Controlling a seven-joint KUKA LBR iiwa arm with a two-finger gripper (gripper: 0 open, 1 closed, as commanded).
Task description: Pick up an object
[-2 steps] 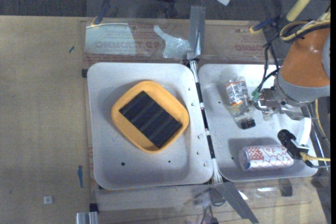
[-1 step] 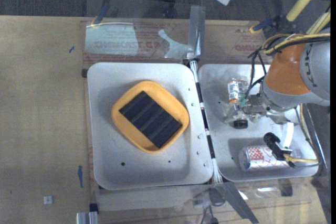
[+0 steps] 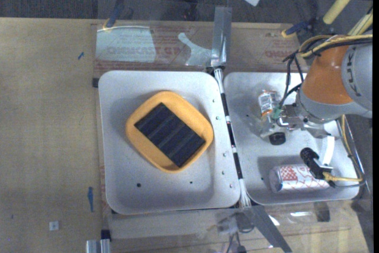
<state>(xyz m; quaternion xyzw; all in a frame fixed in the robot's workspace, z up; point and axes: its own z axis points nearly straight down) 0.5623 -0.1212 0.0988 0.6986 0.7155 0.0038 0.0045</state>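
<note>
Camera view, looking down at a slant: two shallow white bins lie side by side on the wooden bench. The left bin (image 3: 118, 186) holds a rounded yellow plastic tray with a dark ribbed insert (image 3: 169, 137), lying slightly tilted near the bin's middle. The right bin (image 3: 254, 183) holds a small white-and-red printed can (image 3: 295, 178) lying on its side near the front wall, and a small clear packet with green and orange print (image 3: 266, 102) near the back.

The grey arm with its orange band (image 3: 331, 77) reaches in from the right over the right bin. Its two-finger gripper (image 3: 276, 127) hangs low just in front of the small packet and well behind the can; whether it is wide, narrow or closed on anything cannot be told from here, since the end is small and cluttered with cables.

As a judgement, the nearest candidate is the packet: light, probably crinkly and slippery, best pinched across its narrow middle. The can looks light and stiff but would roll, so it should be taken across its round body. The yellow tray seems too broad except at its rim.
</note>
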